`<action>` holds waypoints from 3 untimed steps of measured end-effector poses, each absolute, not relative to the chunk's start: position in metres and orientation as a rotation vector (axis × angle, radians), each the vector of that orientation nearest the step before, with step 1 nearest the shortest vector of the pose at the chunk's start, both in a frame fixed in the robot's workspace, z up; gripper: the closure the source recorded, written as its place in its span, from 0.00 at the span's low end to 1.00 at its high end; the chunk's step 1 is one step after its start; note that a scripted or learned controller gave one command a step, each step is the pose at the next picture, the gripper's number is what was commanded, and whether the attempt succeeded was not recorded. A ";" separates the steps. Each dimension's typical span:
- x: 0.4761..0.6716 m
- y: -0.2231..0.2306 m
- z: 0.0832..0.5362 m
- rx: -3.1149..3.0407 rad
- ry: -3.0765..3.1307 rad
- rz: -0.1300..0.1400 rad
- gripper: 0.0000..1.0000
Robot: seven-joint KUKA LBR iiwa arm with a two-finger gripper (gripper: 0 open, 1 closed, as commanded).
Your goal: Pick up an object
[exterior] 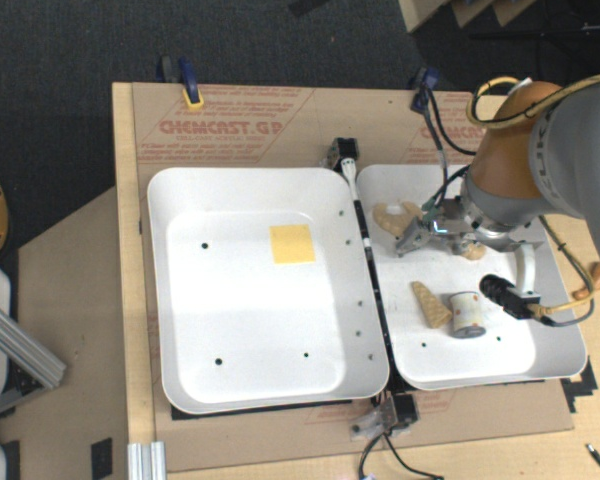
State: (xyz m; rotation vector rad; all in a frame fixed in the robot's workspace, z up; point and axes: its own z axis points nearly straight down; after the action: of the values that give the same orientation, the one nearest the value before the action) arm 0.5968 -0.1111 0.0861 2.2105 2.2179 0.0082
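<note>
We found the gripper (420,236) with fingers slightly parted, holding nothing; the tan bread piece (395,217) lay just beyond them.

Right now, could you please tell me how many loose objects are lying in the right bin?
4: one upper left, two lower middle, one beside the arm, which may hide more.

The scene is lit brightly and evenly from above. The two white bins — left (250,288) and right (480,353) — are almost overexposed, so their surfaces look flat, with only soft grey shading along the rims. Shadows are short and weak; a small one lies beside the cylinder (468,315). The dark carpet (60,38) keeps little detail. Focus is fair, a bit soft everywhere — the print on the table (220,126) reads with effort. Straight edges bend slightly near the corners.
</note>
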 end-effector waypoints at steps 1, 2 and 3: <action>0.638 -0.091 0.085 2.214 2.222 0.005 0.00; 0.656 -0.093 0.085 2.216 2.222 0.003 0.00; 0.656 -0.093 0.096 2.214 2.220 0.004 1.00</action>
State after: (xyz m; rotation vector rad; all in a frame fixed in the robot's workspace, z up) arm 0.6561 -0.0927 0.0963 2.2137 2.2205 0.0041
